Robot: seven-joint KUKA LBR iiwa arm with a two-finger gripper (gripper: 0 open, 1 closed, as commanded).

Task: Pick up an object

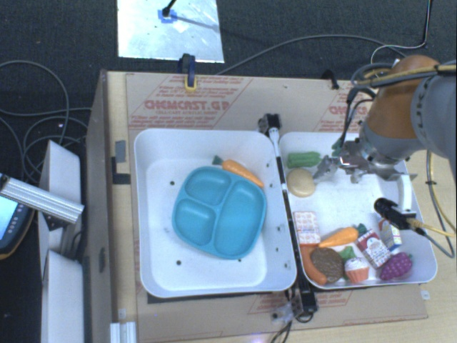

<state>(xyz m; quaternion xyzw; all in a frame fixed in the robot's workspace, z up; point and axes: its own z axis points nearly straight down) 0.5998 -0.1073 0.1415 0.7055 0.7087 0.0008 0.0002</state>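
Left white bin holding a blue sectioned plastic plate and an orange toy carrot, right white bin crowding toy food along its front edge, end effector hovering over its back edge, grip state unclear.

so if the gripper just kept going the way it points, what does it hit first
Probably the beige round toy: the gripper points left and slightly down toward it in the right bin. Its height above is unclear.

Glossy blue plastic tray in the smooth white plastic bin; matt printed cardboard at twelve o'clock, probably corrugated.
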